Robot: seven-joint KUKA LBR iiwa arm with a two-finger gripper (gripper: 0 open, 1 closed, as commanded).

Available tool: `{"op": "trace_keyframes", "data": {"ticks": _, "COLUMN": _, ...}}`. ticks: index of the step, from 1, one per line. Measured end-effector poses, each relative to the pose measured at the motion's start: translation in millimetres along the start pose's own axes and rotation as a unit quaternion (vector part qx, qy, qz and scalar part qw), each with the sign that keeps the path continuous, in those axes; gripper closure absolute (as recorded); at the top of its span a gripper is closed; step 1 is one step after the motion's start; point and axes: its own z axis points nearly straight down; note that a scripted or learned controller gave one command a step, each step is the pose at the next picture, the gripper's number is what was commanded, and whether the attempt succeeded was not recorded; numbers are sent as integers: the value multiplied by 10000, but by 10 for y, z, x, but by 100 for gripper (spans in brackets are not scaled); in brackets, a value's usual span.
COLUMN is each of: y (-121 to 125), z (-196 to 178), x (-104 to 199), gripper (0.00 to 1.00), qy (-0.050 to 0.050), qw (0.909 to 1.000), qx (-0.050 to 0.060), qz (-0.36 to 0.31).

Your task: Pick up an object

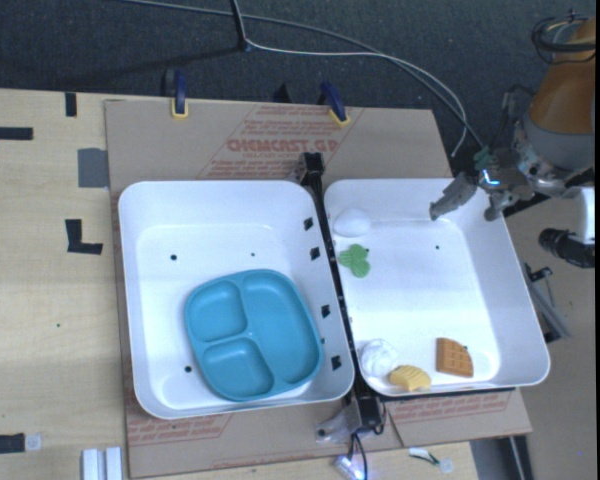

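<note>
A single fixed camera is looking down on the bench (pixel 40 268) from above at a slant, facing toward its far edge, where dark floor (pixel 100 38) and a trailing cable (pixel 380 58) are showing beyond the cardboard sheet (pixel 270 143); it is sitting far enough back to be taking in both white bins whole, the left bin (pixel 145 228) and the right bin (pixel 500 308) lying side by side across the middle of the frame; the arm (pixel 565 98) is entering at the upper right edge, partly cropped; the near edge of the bench is running along the bottom.
</note>
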Motion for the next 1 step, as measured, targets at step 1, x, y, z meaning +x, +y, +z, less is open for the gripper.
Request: {"op": "trace_keyframes", "data": {"ticks": 1, "y": -199, "z": -198, "x": -101, "gripper": 0, "qy": -1, "qw": 10000, "qx": -5, "qz": 2}}
